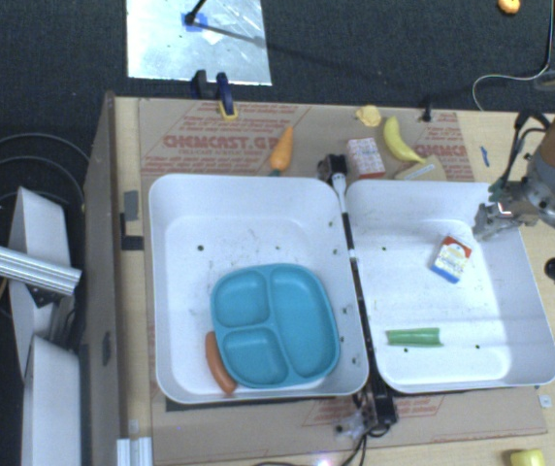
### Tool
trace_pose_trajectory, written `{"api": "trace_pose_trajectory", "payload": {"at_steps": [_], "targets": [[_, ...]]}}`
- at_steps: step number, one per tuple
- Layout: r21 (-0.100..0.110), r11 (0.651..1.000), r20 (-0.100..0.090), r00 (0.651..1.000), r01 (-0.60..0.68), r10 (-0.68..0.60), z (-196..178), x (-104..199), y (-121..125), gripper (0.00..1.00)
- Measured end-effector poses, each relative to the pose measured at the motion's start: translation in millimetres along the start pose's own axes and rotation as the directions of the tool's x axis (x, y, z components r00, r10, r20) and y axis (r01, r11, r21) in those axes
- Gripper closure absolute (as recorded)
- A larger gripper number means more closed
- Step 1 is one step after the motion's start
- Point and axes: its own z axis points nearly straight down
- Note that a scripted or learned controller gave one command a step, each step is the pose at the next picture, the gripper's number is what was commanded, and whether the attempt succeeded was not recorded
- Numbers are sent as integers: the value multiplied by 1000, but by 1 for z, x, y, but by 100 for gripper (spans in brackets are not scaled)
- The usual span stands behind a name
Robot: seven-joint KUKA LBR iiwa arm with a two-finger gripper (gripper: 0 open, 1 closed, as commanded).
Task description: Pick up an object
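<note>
Just left of the gripper (492, 219), whose grip state I cannot tell, the small carton (451, 258) in the right bin (530, 357) looks light, stiff, best pinched across its narrow sides.

Behind the two bins, on the cardboard-covered bench (210, 134): a carrot (280, 150), a banana (398, 141) and a small patterned box (366, 157). On the dark floor beyond: a shiny metal sheet (198, 27) and a small orange ball (508, 4).

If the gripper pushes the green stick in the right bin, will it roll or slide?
The green stick looks long and thin, lying flat on the smooth floor of the right bin. It probably slides or pivots when pushed at one end. If round, it may roll sideways. It seems light.
</note>
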Motion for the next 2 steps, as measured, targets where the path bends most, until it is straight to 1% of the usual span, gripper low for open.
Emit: {"api": "trace_pose_trajectory", "payload": {"at_steps": [1,2], "targets": [[-5,1000,0,1000,7,-7,-67,35,14,100],[-4,1000,0,1000,6,-6,-104,55,50,100]]}}
